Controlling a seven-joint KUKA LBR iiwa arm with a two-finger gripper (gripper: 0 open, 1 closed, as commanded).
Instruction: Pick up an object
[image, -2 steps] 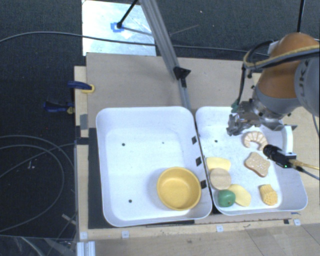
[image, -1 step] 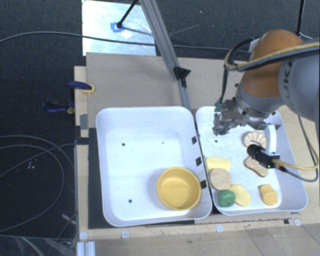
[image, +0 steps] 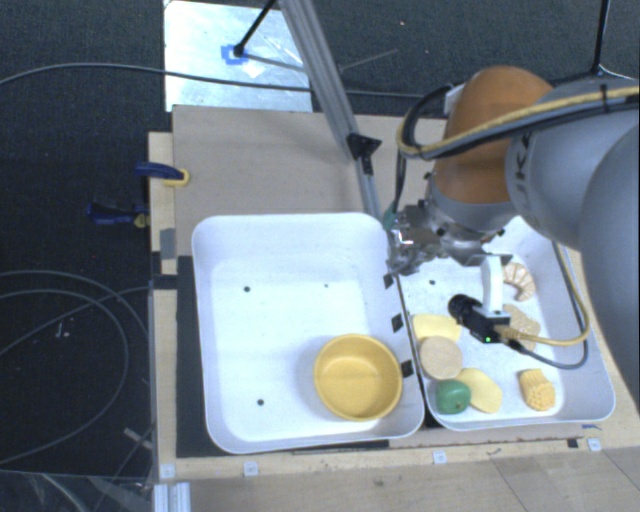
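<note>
Lying beside a smooth green lump (image: 453, 396) was a flat round tan disc (image: 440, 357); how open the hand (image: 405, 250) stood was unclear.

Wooden bench (image: 260, 160), two white bins (image: 290, 270)

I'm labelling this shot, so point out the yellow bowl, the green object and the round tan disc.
yellow bowl (image: 357, 377), camera view, middle of its inside.
green object (image: 453, 396), camera view, middle of its top.
round tan disc (image: 441, 357), camera view, centre of its flat face.
</note>
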